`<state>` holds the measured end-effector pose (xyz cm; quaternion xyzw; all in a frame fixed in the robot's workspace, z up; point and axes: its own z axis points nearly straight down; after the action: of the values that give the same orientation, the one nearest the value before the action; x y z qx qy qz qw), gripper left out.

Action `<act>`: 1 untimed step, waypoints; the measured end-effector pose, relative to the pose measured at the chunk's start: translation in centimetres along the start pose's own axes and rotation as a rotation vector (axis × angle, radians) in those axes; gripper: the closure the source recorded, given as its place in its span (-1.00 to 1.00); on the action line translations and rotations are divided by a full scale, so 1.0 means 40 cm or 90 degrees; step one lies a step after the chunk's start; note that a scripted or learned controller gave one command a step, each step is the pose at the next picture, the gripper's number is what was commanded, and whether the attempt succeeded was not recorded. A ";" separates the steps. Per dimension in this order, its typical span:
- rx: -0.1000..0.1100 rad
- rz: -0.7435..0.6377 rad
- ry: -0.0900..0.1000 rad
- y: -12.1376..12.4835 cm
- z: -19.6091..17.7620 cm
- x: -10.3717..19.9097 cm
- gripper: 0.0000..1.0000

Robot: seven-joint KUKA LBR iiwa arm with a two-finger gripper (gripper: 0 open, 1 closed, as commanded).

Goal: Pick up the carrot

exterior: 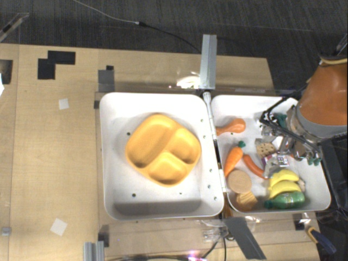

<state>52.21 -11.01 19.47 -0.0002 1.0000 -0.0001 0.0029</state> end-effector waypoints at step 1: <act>0.000 0.045 -0.009 0.067 0.261 -0.118 -1.00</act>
<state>56.98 -8.32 9.06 0.0350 0.9993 -0.0001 0.0096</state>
